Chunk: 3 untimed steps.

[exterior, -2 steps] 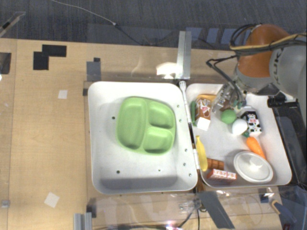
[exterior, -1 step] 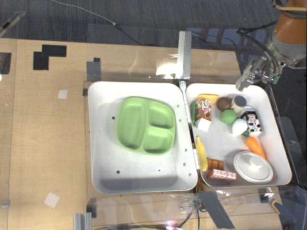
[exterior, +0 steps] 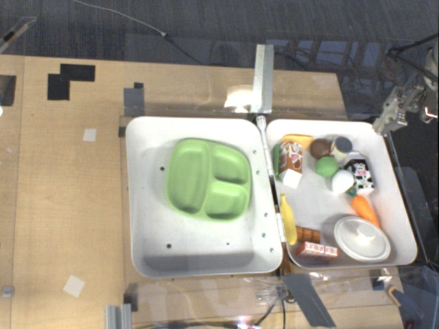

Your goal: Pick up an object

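Observation:
The right bin (exterior: 401,204) holds several small objects. Along its far side sit a brown ball (exterior: 319,147), a grey-blue round piece (exterior: 341,144), a green ball (exterior: 327,166) and a white egg shape (exterior: 341,181). A black-and-white patterned item (exterior: 360,173) lies above an orange carrot (exterior: 365,210). A printed carton (exterior: 291,157), a white cube (exterior: 291,179) and a yellow banana (exterior: 288,219) lie near the divider. A white round bowl (exterior: 361,238) and a red-brown box (exterior: 317,249) are at the near side. My gripper (exterior: 388,118) hovers over the bin's far right corner, away from every object.
A green divided plate (exterior: 208,178) lies in the left bin (exterior: 147,245). An upright metal post (exterior: 263,81) stands behind the seam between the bins. The wooden bench (exterior: 62,204) stretches to the left, with black markers at its far left.

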{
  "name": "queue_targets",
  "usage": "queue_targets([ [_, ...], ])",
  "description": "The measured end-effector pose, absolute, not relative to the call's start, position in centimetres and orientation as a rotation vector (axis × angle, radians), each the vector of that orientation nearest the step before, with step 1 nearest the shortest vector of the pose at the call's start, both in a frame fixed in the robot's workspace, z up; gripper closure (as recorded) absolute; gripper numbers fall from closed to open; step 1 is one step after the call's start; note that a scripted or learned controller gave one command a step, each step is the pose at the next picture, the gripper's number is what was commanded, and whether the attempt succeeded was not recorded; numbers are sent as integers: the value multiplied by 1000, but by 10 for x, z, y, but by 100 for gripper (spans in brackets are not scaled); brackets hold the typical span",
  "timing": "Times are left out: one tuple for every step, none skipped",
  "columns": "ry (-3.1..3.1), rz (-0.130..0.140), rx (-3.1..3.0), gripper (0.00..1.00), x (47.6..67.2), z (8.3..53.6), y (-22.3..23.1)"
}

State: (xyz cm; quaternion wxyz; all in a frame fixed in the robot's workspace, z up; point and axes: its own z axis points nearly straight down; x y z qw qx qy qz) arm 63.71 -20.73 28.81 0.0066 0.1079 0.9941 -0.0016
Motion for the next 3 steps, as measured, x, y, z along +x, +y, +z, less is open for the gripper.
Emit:
queue_targets([
  [3126, -4, 100, 100, 658, 303, -204],
  [3118, -5, -257, 100, 664, 296, -204],
  [3051, -4, -707, 100, 671, 279, -204],
])
